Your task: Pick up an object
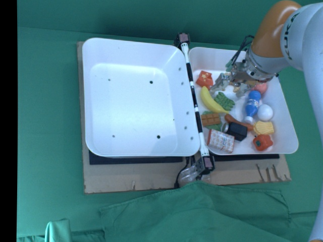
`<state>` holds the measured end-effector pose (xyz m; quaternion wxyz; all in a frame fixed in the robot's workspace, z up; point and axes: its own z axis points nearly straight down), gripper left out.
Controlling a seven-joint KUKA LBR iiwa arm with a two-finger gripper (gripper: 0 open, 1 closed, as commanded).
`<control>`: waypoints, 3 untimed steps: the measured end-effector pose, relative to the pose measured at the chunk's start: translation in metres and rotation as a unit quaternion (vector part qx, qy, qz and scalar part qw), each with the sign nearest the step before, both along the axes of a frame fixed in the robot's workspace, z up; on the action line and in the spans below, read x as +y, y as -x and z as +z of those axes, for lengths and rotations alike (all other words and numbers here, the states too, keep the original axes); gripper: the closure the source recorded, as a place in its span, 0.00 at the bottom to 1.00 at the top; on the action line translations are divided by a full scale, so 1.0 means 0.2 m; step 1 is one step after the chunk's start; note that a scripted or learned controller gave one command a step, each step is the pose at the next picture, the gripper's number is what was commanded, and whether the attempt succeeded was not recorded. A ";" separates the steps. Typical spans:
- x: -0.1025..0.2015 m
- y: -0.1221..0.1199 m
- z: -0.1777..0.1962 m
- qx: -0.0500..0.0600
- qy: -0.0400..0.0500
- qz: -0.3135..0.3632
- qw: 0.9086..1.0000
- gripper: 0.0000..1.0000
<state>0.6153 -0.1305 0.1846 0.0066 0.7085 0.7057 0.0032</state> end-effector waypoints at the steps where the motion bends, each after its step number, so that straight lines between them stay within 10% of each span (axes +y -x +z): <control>1: 0.15 -0.03 0.00 0.000 0.001 0.001 1.000 0.00; 2: -0.04 0.26 0.05 0.007 -0.003 -0.002 1.000 0.00; 3: -0.04 0.24 0.11 0.003 -0.001 -0.001 1.000 1.00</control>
